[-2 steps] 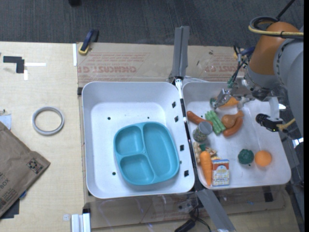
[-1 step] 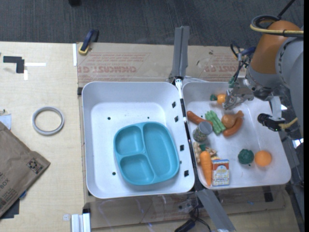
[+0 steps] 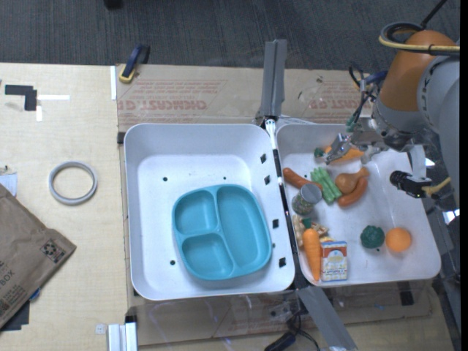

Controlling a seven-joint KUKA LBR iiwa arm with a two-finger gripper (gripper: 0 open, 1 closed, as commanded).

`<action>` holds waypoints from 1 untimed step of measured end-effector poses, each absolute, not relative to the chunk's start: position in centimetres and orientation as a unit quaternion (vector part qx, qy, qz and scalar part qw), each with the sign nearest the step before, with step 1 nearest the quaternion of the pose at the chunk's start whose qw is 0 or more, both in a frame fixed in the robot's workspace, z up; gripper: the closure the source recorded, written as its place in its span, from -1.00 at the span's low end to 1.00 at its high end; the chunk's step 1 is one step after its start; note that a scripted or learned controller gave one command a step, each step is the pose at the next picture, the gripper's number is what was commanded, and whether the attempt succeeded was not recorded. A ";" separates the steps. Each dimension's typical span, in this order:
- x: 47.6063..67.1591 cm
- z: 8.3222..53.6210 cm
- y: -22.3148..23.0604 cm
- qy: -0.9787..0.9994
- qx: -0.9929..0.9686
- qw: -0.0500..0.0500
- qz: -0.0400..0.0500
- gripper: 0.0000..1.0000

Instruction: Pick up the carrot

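So the carrot (image 3: 311, 251) sits in the right bin (image 3: 428, 258), tucked against its left wall near the front-left corner. Its long axis runs roughly front to back, fat end toward the back, tip toward the front rim. A small juice carton (image 3: 334, 260) lies just beside it on the right, touching or close to it, and a grey can (image 3: 307, 198) sits right behind its top end.

The end effector (image 3: 344, 149) is way over at the back of the same bin, hanging above an orange-and-green toy (image 3: 348, 153) there. Whether it's spread or pressed together is impossible to tell from this angle, too small and cluttered.

That puts the carrot toward the front and a bit left of the end effector, well apart, with the green pods (image 3: 325, 184) and a sausage (image 3: 352, 186) in between.

Tricky bit, probably: the wall on one side and the carton on the other leave little room to straddle it sideways. The open room is around the tip end, near the front rim.
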State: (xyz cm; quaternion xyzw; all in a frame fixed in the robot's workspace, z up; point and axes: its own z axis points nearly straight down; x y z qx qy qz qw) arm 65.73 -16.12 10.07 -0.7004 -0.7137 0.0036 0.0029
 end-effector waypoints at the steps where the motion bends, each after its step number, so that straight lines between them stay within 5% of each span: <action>1: 65.7 9.1 -15.0 -0.627 -0.779 0.003 0.004 -1.00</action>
